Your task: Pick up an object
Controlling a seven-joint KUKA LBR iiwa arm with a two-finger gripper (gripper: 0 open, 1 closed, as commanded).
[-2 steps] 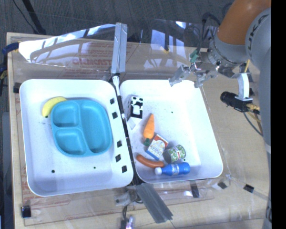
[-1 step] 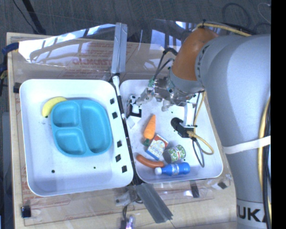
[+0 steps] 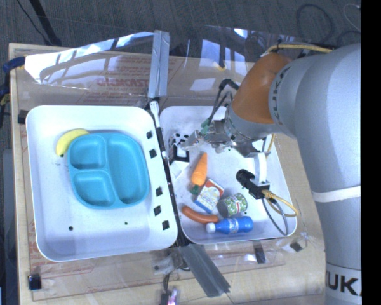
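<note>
My gripper [image 3: 205, 134] reaches down into the upper left part of the right bin [image 3: 280, 170], under the orange-banded wrist. Just below it an orange carrot [image 3: 199, 170] lies lengthwise. Left of the gripper sits a small black-and-white object [image 3: 178, 143] near the bin's wall. Further down lie a small printed carton [image 3: 209, 196], a green can [image 3: 233, 204], a red-orange sausage [image 3: 199, 215] and a blue bottle [image 3: 232, 225]. I see nothing held in the gripper.
The left bin [image 3: 51, 208] holds a blue divided plate [image 3: 109, 169] with a yellow banana [image 3: 68, 140] tucked at its upper left. A divider with black clips [image 3: 159, 170] separates the bins. The arm's grey body covers the right side.
</note>
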